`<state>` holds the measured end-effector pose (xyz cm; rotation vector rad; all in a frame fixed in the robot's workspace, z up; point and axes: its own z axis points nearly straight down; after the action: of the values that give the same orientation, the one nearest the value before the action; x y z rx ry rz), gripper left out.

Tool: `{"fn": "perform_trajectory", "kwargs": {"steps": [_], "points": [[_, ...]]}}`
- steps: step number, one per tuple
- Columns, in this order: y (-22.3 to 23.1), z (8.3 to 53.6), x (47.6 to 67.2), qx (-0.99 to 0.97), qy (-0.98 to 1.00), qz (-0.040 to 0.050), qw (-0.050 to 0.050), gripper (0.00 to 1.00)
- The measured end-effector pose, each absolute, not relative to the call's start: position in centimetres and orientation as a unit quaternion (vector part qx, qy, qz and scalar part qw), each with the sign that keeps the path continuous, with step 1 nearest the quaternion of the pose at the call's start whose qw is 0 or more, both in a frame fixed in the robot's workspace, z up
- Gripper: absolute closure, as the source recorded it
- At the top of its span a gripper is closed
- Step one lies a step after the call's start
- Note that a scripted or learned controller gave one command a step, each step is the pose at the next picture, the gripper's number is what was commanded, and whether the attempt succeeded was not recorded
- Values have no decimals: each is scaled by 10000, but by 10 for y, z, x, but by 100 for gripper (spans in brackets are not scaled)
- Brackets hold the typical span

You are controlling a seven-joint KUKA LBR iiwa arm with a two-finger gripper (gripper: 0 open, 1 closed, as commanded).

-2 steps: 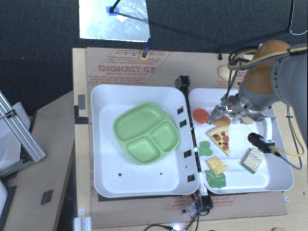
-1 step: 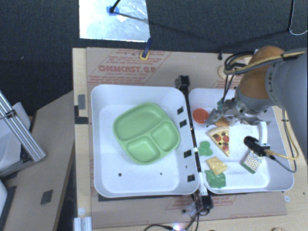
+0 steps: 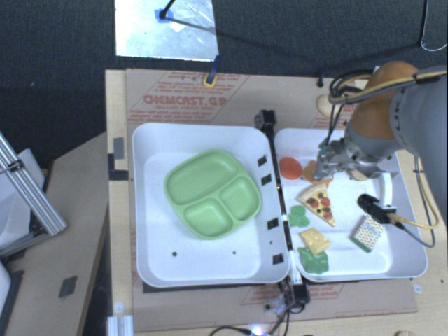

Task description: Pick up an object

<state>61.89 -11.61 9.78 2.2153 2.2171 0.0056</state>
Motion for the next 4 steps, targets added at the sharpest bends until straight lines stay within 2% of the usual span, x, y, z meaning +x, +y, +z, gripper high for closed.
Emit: {"fn": "perform_trajectory", "kwargs": {"steps": [1,2,3,4], "points": [[-109,155,628,7050,7092,25,32,100],[-119,209,629,7061,7081,20,31,100],[-119,226,630,7054,7088,15,18,100],[-66,236,632,7035,7107,19,6,100]]}}
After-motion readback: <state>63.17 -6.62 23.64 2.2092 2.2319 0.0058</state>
